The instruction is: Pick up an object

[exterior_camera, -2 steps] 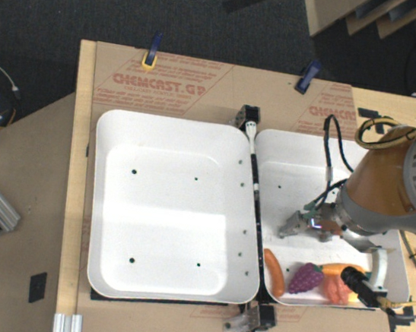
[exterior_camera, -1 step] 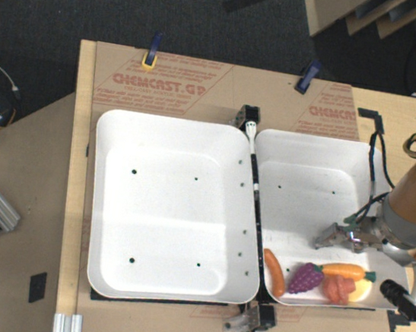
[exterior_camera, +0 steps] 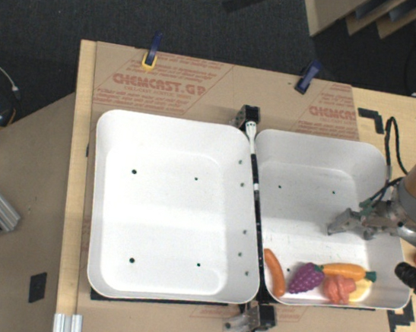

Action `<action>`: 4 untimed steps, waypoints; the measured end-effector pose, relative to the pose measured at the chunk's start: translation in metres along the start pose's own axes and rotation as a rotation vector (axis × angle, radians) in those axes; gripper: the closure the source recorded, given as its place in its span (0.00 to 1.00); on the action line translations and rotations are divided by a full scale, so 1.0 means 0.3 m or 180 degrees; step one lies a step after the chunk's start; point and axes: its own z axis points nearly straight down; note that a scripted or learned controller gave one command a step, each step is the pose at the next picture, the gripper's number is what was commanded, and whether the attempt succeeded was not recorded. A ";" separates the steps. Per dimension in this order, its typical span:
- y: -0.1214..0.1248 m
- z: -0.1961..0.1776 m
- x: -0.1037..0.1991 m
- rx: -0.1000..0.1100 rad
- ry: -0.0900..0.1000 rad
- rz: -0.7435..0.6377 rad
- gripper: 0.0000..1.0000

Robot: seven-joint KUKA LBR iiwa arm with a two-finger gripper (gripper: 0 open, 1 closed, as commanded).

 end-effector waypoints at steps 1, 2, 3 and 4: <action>0.000 -0.035 0.000 -0.0018 -0.0022 0.0000 1.00; -0.001 -0.033 -0.001 -0.0015 -0.0021 0.0001 0.00; 0.223 0.000 0.135 -0.0033 -0.0028 -0.0018 0.00; 0.212 -0.001 0.125 -0.0017 -0.0028 -0.0003 0.00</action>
